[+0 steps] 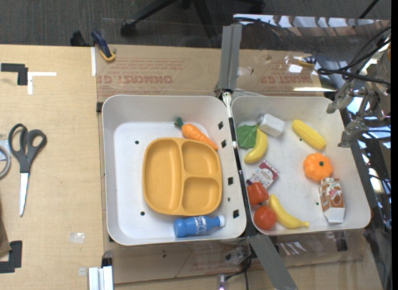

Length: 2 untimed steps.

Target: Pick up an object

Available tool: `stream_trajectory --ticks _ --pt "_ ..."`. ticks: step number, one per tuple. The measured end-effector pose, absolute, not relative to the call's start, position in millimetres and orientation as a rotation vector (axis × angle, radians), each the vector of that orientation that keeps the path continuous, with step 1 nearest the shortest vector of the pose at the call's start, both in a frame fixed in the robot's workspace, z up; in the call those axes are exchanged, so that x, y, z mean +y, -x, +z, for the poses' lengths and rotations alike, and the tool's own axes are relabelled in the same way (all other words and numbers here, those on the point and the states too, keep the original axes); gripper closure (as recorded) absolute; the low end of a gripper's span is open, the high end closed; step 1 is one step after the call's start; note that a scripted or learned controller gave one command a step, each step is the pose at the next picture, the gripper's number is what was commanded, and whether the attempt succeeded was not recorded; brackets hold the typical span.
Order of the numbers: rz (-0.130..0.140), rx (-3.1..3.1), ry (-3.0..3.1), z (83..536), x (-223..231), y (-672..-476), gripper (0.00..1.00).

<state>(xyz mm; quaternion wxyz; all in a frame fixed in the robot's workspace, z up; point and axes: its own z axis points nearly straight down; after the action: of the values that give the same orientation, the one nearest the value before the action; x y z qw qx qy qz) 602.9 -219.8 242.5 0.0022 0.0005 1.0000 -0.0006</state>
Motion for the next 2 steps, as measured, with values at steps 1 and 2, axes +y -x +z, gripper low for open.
stream_trajectory --ticks 1,2 --pt "-0.001 3.136 -0.093 137.9 -205.7 -633.6 0.0" --pt "-0.011 3.102 -0.168 108.7 -208.9 -644.5 0.0"
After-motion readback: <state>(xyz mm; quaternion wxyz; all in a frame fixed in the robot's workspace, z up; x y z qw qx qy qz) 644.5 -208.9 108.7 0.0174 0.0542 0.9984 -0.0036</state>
